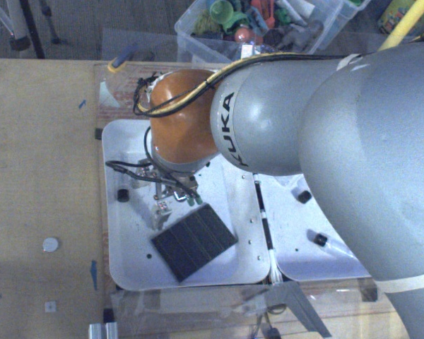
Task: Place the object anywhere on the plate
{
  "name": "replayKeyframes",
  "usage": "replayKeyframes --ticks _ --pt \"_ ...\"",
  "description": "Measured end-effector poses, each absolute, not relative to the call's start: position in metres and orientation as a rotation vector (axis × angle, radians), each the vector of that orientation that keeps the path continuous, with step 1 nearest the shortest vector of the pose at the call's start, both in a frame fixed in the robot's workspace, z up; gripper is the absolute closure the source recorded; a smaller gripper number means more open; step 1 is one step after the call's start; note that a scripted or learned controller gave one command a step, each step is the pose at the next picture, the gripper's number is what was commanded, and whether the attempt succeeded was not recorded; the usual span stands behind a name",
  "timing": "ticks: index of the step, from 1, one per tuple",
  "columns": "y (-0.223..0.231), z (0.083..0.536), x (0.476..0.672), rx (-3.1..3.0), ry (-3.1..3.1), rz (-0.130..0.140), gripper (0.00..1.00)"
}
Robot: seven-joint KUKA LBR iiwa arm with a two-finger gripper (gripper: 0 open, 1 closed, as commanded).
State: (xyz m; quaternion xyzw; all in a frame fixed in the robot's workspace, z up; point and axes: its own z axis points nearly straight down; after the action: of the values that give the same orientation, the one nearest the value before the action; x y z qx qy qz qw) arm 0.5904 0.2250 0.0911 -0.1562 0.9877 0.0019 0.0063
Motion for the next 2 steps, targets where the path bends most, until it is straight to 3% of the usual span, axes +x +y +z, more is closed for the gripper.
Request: replayKeyframes --ticks 1,2 --pt "0.227 0.094 0.534 -0.516 3.070 0.012 0.00" --pt "0.225 0.092 0.493 -0.694 3.042 0.006 0.00"
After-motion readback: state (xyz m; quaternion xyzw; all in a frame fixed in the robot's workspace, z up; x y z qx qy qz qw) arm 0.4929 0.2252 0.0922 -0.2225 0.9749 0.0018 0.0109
